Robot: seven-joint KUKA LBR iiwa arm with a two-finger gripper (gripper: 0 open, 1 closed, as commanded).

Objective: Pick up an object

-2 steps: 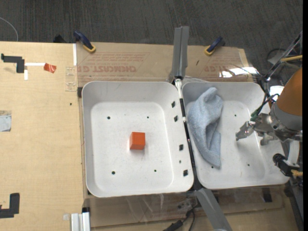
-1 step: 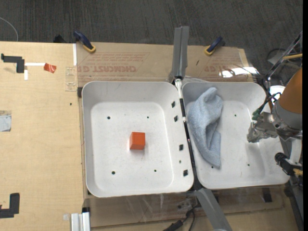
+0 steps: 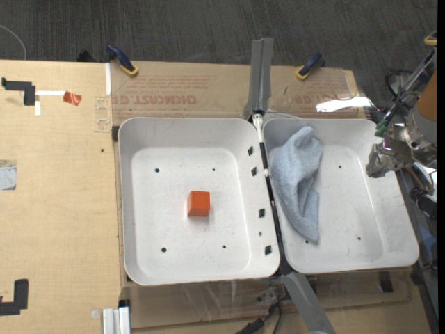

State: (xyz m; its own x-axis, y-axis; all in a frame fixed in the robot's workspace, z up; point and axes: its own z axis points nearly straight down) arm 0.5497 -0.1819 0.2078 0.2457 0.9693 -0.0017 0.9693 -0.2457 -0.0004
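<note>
- Cloth (image 3: 299, 179) is what lies nearest me: a pale blue-grey towel, crumpled in the right bin (image 3: 389, 256), on that bin's left half and close against the divider between the two bins.
- Its long axis runs from the far side of the bin toward the near side, leaning slightly rightward as it comes nearer; the broad bunched end sits at the far side, and the narrower end tapers to a tip near the middle of the bin floor.
- A fold runs down its length, so the right edge stands a little raised over the white floor.
- An orange block (image 3: 199, 204) rests in the left bin (image 3: 139, 256), roughly at the centre of its floor, well apart from the cloth. It looks nearly cubic, so I can name no long axis for it; its edges sit about square to the bin walls.
- My gripper (image 3: 384, 160) hangs at the right bin's right rim, well apart from the cloth, with nothing seen between its fingers; whether it is open or closed I cannot tell.
- Both bins sit side by side on the desk (image 3: 55, 186), on brown cardboard (image 3: 181, 96) held by clamps (image 3: 122, 60) at the far edge.
</note>
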